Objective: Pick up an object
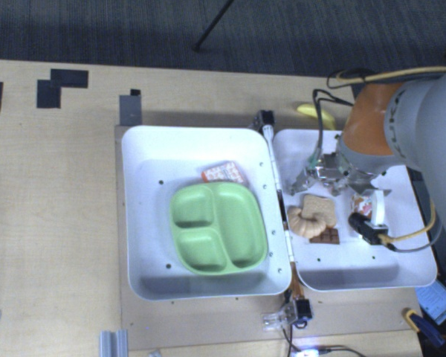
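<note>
In the right bin (357, 274) lie a tan slice of toast (320, 207), a pale croissant-like pastry (302, 226) and a small brown chocolate piece (328, 236), all touching one another. A red and white item (364, 205) lies just right of them. My gripper (322, 182) hangs low over the far half of this bin, right above the toast's far edge. The grey arm with its orange band (366, 125) hides the bin's far right part.
The left bin (134, 199) holds a green divided plate (219, 225) with a red and white packet (223, 172) behind it. A yellow object (312, 111) lies on the bench behind the right bin. Cables trail along the right bin's near right side.
</note>
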Robot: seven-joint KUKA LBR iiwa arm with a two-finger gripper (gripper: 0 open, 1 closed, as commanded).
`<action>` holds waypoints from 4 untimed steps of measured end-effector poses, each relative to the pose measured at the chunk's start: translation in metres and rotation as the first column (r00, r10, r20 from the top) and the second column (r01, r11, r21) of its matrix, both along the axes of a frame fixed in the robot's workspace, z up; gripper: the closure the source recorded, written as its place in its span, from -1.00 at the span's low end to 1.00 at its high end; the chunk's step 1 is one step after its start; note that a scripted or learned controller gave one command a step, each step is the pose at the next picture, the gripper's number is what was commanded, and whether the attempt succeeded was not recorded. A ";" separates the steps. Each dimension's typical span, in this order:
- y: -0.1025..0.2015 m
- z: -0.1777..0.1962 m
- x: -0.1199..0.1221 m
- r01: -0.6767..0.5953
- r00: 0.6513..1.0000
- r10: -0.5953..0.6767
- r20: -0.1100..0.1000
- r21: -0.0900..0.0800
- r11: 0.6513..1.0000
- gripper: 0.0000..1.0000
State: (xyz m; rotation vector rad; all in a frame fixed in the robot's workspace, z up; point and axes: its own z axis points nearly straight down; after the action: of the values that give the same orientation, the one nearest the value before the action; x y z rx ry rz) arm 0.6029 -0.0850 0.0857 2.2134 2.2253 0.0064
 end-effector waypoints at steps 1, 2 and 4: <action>0.000 0.012 0.002 -0.001 1.000 0.001 0.005 0.000 1.000 1.00; 0.000 0.012 0.002 -0.001 1.000 0.001 0.005 0.000 1.000 -1.00; -0.028 0.011 -0.055 0.003 1.000 -0.003 0.004 -0.002 1.000 1.00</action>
State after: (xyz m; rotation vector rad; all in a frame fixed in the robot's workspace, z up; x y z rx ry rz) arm 0.5476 -0.1132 0.0971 2.2133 2.2195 0.0090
